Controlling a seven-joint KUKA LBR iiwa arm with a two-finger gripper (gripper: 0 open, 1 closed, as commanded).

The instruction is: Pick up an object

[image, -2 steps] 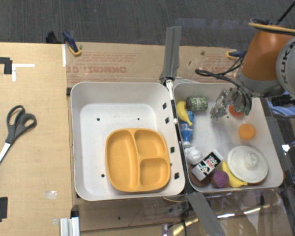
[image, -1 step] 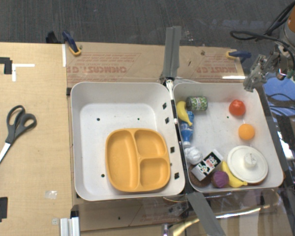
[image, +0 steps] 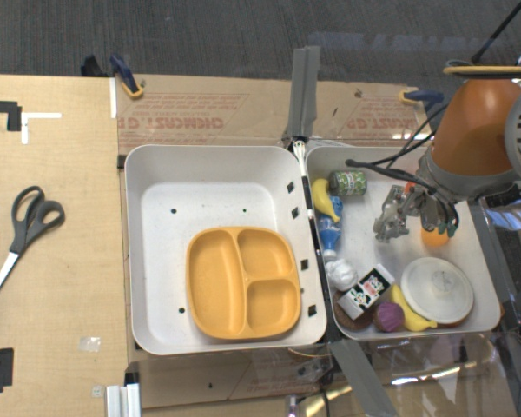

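Note:
My gripper hangs over the middle of the right bin, its metal fingers pointing down and left, with nothing visible between them. Around it lie a green can at the back, a blue and yellow item along the left wall, and an orange ball just right of the fingers. At the front sit a white round lid, a purple ball, a yellow piece, a black and white box and a white lump.
The left bin holds a yellow divided plate. Scissors lie on the bench at far left. A grey divider post rises between the bins. Cables trail behind the arm at the right.

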